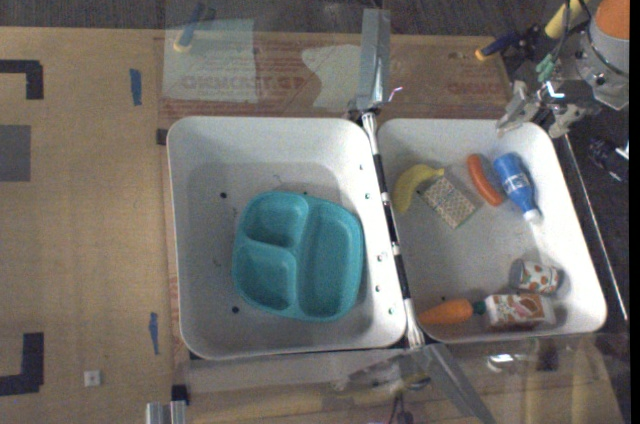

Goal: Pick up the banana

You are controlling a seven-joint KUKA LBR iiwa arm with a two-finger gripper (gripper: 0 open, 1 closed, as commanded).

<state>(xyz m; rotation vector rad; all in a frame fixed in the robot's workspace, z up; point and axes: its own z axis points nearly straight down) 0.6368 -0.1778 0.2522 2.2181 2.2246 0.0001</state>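
The yellow banana (413, 184) lies in the right bin (580, 312), near its left wall and towards the back. My gripper (538, 111) hovers over the bin's back right corner, well to the right of the banana and apart from it. Its fingers stand open with nothing between them.
A checkered block (449, 201) touches the banana's right side. Further right lie an orange-red piece (485, 179) and a blue bottle (515, 184). A carrot (447, 313), a carton (520, 310) and a small can (537, 275) sit along the front. A teal divided plate (298, 255) rests in the left bin (200, 162).
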